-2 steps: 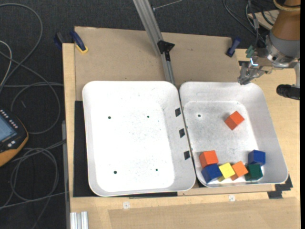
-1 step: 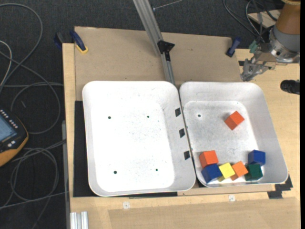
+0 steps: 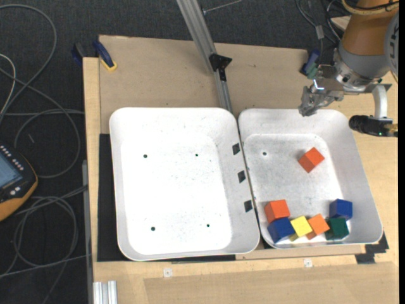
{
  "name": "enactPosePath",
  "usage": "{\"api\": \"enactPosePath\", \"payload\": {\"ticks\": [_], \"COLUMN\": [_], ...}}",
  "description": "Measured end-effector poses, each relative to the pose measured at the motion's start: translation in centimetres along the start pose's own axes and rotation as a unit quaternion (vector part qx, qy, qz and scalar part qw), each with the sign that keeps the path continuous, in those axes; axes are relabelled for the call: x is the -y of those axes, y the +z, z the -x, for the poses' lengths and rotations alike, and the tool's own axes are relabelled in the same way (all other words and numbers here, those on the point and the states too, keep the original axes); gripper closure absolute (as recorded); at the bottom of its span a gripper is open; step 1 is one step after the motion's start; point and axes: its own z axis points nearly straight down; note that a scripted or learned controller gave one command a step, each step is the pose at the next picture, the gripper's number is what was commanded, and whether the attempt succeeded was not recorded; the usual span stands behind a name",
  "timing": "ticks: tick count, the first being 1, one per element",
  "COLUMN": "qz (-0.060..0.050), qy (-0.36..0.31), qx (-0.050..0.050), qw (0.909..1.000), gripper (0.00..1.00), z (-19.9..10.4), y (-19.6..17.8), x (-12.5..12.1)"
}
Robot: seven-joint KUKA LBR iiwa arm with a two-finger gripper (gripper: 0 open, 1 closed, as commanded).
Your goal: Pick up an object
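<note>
— At one o'clock over the right bin [image 3: 354, 145], your gripper [image 3: 310, 106] hangs; I can't tell its finger state.
— Step?
— Approach, I'd say. The lone orange block [image 3: 311, 159] lies at six o'clock from it; you'd descend there.

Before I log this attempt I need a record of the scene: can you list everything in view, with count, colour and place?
Left bin: one, white, shallow, on the bench.
Right bin: one, white, beside the left bin, holding all the blocks.
Lone orange block: one, orange, tilted, upper middle of the right bin.
Orange blocks in the cluster: two, one at the cluster's left, one further right.
Blue blocks: two, one at the near left corner, one at the right wall.
Yellow block: one, in the near row.
Green block: one, dark green, near right corner.
Metal rail: one, grey, slanting over the bench.
Cables: several, dark, on the floor at left.
Gripper: one, grey, above the right bin's far edge.
</note>
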Motion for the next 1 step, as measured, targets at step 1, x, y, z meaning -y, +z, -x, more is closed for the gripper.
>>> {"api": "enactPosePath", "payload": {"ticks": [1], "qz": [0.0], "qy": [0.0], "qx": [0.0], "qw": [1.0], "gripper": [1.0], "z": [-5.77], "y": [0.44], "x": [0.82]}}
